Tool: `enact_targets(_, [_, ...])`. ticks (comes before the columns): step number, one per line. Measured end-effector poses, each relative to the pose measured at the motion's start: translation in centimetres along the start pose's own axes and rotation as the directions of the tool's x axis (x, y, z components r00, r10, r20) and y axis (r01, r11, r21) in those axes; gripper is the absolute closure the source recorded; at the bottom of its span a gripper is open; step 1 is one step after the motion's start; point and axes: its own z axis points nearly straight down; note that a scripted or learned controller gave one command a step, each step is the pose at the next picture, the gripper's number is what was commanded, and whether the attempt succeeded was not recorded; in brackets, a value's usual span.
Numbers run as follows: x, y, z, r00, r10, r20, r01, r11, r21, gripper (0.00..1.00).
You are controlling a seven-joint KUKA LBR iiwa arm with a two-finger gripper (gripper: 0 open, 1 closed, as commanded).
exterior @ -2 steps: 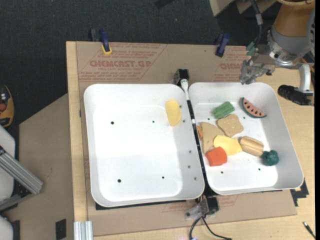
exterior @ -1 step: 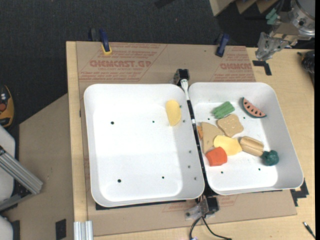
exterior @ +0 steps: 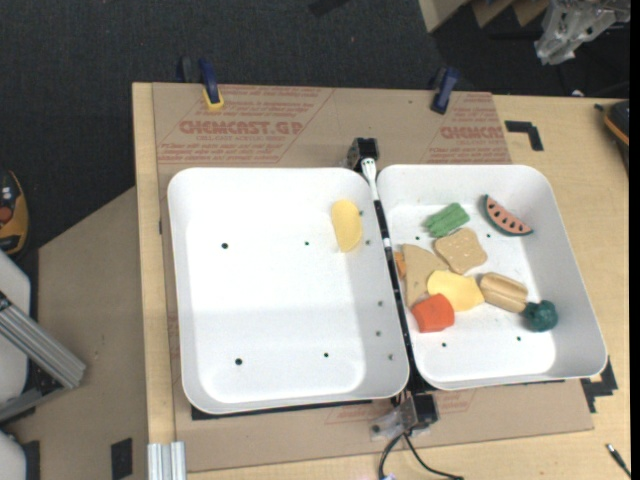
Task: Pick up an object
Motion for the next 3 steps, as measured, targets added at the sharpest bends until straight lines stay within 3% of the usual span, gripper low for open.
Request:
enact_targets(1, [3.3, -2.0, -6.9, 1.0, 0.001, -0.001, -0.001, 1.0, 0.007, 1.0])
enact_targets(2, [3.1, -1.9, -6.3, 1.0, 0.004, -0.001, -0.004, 1.0, 0.017, 0.0])
enact_targets(3, [3.2, -1.9, -7.5, 1.0, 0.004, 0.001, -0.004, 1.0, 0.011, 1.0])
